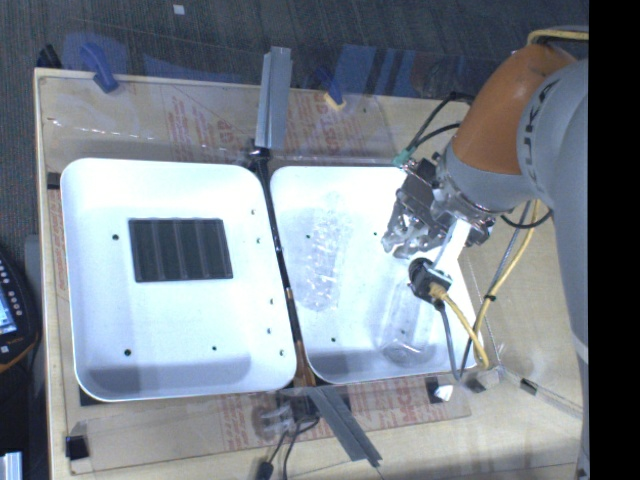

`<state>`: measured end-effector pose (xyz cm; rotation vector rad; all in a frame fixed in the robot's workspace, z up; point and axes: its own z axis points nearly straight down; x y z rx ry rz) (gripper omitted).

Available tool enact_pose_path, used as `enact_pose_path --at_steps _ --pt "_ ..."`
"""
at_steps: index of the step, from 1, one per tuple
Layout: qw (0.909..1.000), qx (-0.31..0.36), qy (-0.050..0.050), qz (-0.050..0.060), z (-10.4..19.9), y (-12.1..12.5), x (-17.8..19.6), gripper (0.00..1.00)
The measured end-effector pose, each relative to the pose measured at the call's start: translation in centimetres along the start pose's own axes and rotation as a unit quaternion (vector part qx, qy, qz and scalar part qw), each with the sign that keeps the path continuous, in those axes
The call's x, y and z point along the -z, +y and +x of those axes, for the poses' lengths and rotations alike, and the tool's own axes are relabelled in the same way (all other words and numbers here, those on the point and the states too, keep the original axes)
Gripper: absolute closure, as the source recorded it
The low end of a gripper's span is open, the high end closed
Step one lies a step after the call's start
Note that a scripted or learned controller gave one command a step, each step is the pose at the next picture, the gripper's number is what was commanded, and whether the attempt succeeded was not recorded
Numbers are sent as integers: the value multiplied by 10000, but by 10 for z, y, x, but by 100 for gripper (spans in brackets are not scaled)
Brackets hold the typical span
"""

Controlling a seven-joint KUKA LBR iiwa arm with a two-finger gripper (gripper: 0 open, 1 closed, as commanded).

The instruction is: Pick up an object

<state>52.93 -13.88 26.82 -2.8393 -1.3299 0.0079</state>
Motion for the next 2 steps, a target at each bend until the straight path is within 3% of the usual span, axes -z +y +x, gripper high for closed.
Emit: enact_pose_path --at_steps 1,2 --pt "9988 -482 8 -39 3 8 4 100" --pt "9988 -484 15 -36 -10 -9 58 100"
